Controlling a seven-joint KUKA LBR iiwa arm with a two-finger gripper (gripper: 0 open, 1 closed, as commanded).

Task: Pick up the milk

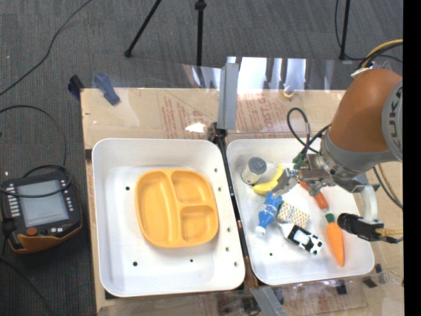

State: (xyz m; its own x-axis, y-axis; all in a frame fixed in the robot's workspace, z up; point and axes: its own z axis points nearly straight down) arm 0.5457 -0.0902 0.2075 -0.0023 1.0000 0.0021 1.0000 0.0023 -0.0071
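Milk [304, 237] lies on its side in the right bin [263, 268], toward the near edge: a small carton with black-and-white cow patches. We judge the task to be at the approach step, with nothing lifted yet. Just right of the carton lies a carrot [335, 243], and touching or nearly touching its far end sits a small checkered packet [292, 212], with a blue bottle [268, 212] beside that. The next move, as we read it, calls for bringing the hand [309, 176] nearer the camera and down over the carton, lining up across its narrow width so that carrot and packet are not caught.

Farther back, a banana [268, 184] and a grey round object [254, 170] lie close under the hand. We cannot tell how far the hand is open, and we see nothing held in it. The arm [368, 120] reaches in from the right, its orange band bulking above the wrist, bent down over the far half of the right bin. In the left bin [108, 176] rests a yellow divided plate [177, 207].
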